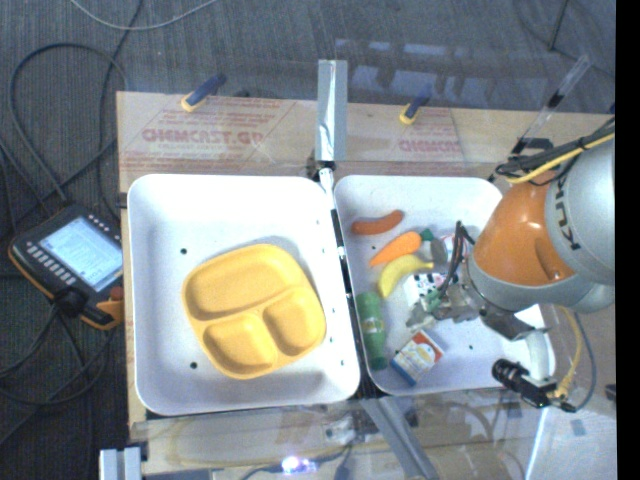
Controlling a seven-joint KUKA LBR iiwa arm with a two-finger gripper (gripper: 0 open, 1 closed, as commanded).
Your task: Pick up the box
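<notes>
Even overhead light, soft shadows, perhaps slight blur throughout.

dark grey carpet floor [250,28] all around, looped with black cables [40,78] at ten o'clock; plywood bench top [240,133] at centre; handheld teach pendant [70,258] lit at nine o'clock.

Counted items: two white bins, left [150,268] and right [470,193]; one yellow divided tray [255,310]; one sausage [377,223]; one carrot [396,248]; one banana [400,272]; one green bottle [373,326]; one box [416,356].
</notes>
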